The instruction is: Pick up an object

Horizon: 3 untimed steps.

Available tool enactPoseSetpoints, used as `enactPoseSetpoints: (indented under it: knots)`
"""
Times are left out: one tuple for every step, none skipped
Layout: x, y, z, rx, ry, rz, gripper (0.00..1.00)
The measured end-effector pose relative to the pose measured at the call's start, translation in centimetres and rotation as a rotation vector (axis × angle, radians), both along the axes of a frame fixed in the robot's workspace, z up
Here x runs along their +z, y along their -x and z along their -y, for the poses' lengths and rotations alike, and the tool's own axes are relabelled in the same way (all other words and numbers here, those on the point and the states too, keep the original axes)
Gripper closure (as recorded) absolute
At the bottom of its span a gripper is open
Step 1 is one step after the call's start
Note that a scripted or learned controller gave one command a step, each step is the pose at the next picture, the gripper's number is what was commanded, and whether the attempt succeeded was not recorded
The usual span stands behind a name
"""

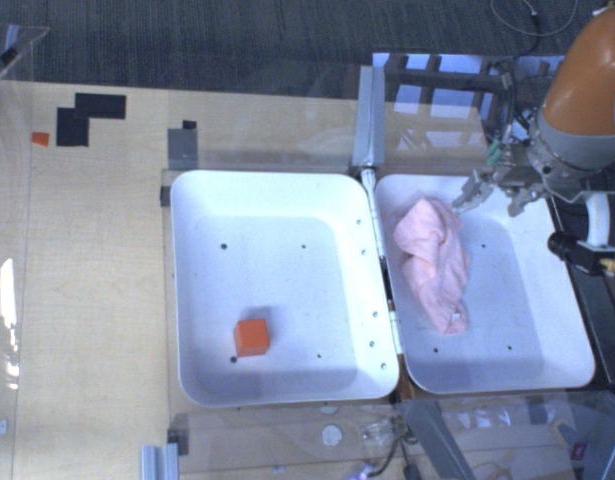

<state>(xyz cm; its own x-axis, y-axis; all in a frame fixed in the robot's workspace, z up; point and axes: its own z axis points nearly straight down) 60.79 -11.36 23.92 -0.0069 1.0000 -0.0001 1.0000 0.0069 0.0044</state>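
A crumpled pink cloth [434,263] lies in the left half of the right bin [547,368]. A small orange cube [252,337] rests on the floor of the left bin [287,208], toward its front left. My gripper [494,198] hangs over the back edge of the right bin, just up and right of the cloth's top. Its two fingers are spread apart, open, with nothing between them. One fingertip [469,196] is close to the cloth's upper edge; I cannot tell if it touches.
A metal divider [367,158] runs between the two bins. Black blocks [87,116] and a small orange mark [40,139] sit on the wooden bench at the far left. Cables and a blue frame [437,73] stand behind the right bin.
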Motion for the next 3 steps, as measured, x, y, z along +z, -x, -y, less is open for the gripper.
enactPoseSetpoints:
  knots:
    - [-14.1, 0.1, -0.4, 0.116, 0.001, 0.006, 0.00]
    - [-12.9, -0.2, -0.6, 0.118, 0.002, 0.013, 1.00]
    - [-3.9, -5.0, -4.3, 0.115, 0.002, 0.006, 1.00]
